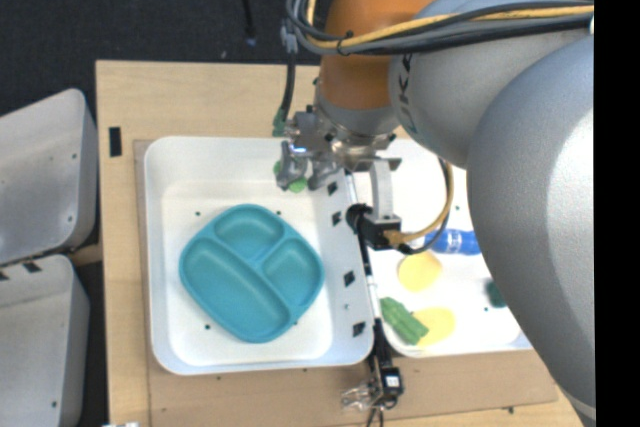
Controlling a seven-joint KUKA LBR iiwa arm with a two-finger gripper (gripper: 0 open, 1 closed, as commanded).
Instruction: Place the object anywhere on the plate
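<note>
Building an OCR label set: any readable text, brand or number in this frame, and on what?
None readable.
Arm: dark marks on the grey casing beside the orange band, cut off and illegible.
Blue plate, bins, small objects: no lettering visible.

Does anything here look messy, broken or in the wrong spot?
Nothing stands out. The blue plate lies flat in the left bin, tidy though turned at an angle. Yellow and green pieces sit loose in the right bin, unspilled.
</note>
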